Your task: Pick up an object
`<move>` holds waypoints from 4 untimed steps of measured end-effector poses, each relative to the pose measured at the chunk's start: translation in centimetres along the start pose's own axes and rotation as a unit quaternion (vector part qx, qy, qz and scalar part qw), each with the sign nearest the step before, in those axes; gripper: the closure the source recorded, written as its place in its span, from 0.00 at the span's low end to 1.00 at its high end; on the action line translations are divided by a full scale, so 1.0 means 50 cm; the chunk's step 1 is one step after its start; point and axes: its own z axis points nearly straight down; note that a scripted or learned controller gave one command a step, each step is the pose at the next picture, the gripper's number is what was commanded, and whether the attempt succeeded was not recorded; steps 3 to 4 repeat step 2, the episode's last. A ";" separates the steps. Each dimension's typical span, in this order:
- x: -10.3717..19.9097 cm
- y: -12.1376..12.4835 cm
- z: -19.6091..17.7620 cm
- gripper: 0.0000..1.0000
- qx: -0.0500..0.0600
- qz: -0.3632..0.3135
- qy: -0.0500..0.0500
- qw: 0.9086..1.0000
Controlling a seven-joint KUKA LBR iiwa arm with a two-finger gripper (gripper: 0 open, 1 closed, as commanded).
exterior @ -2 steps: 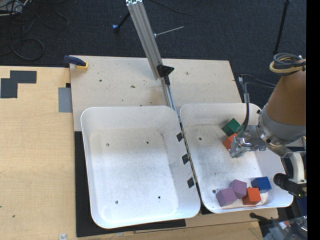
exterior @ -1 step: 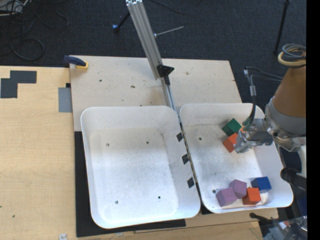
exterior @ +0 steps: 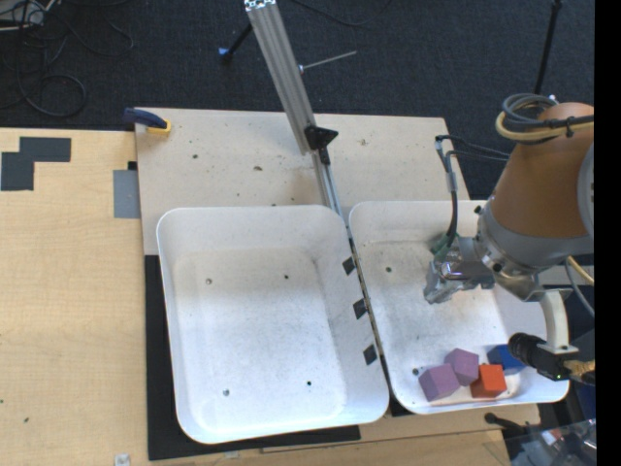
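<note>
**Blocks lie toward the near corner from the pincer**

The pincer [exterior: 441, 284] hovers over the right bin [exterior: 388, 223]; whether it's spread I cannot tell. The purple blocks [exterior: 448, 373], orange block [exterior: 489, 381] and blue block [exterior: 505, 357] cluster nearer the front-right corner.

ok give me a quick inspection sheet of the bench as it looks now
surface: pale bench bearing a left bin and a right bin side by side
job's things: two purple blocks, an orange block and a blue block, bunched in the right bin's near corner
clutter: blue and yellow clamp at the bench's far left corner
grippers: gripper low over the right bin's middle, apart from the blocks; nothing seen between its fingers
cables: black cables on the dark floor; a cable running along the arm
surroundings: slanted metal post between the bins, dark carpet beyond
</note>
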 end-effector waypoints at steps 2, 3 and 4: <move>0.197 -0.004 0.016 1.00 0.000 -0.001 0.000 1.000; 0.197 -0.004 0.016 1.00 0.000 -0.001 0.000 1.000; 0.197 -0.004 0.016 1.00 0.000 -0.001 0.000 1.000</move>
